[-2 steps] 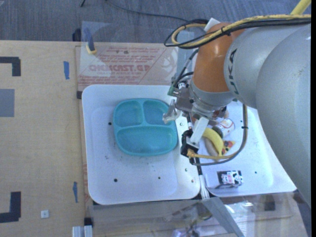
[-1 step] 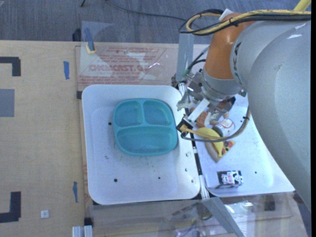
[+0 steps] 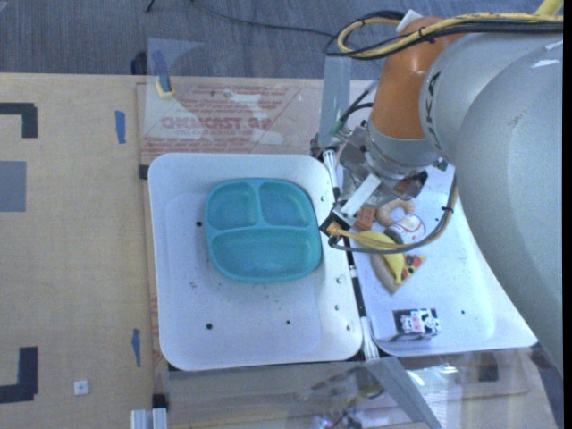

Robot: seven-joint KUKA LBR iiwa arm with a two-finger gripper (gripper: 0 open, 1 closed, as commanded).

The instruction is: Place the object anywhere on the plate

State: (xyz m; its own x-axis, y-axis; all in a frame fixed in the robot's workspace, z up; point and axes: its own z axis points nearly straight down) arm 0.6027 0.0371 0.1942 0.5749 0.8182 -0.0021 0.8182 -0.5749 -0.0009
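The wooden desk (image 3: 71, 239) lay bare on the left, with a strip of blue tape (image 3: 121, 125) near the far corner of the left bin (image 3: 170, 266); that bin's rim ran close along the desk's pale edge. The teal plate (image 3: 264, 229), split into two small compartments at the far side and one long one nearer the camera, sat flat in the far half of this bin; its right edge came near the bin's right wall, while a narrow margin of white floor showed on its left and a wide stretch lay open on its near side.

Across the two touching rims, in the right bin (image 3: 469, 315), the gripper (image 3: 386, 199) hung low beside the left wall, just over a small cluster; whether its grip was spread or closed could not be told. A tan ring-shaped piece (image 3: 396, 211) lay right under it; a yellow banana-shaped toy (image 3: 391, 264) lay just nearer the camera, touching the cluster; a black-and-white toy (image 3: 416, 323) stood apart near the front rim. The grey arm (image 3: 509, 150) covered the bin's far right.
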